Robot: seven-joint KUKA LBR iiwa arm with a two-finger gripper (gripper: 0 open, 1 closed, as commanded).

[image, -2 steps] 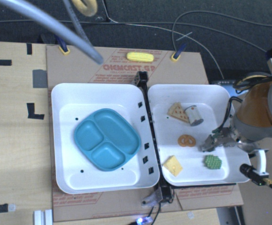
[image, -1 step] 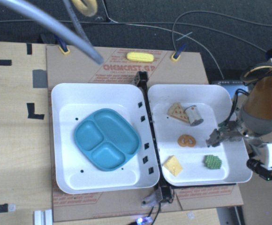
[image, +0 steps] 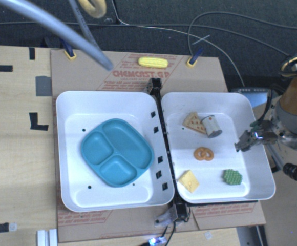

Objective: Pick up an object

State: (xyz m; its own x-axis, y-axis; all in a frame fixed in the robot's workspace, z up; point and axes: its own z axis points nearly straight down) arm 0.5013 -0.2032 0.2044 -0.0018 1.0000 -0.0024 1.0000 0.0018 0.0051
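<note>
The right bin (image: 256, 188) holds several small objects: a tan cracker wedge (image: 192, 121), a grey cylinder (image: 212, 126) touching it, a brown pretzel (image: 204, 154), a yellow cheese wedge (image: 189, 180) and a green knobbly piece (image: 232, 177). My gripper (image: 247, 141) hangs at the bin's right rim, above its right wall, to the right of the pretzel and above the green piece. Nothing shows between its dark fingers.
The left bin (image: 69, 117) carries a blue divided plate (image: 117, 151). A yellow corn cob (image: 152, 62) lies on the cardboard behind the bins. A grey pole (image: 51, 19) crosses the upper left. Cables (image: 215, 40) trail behind the right bin.
</note>
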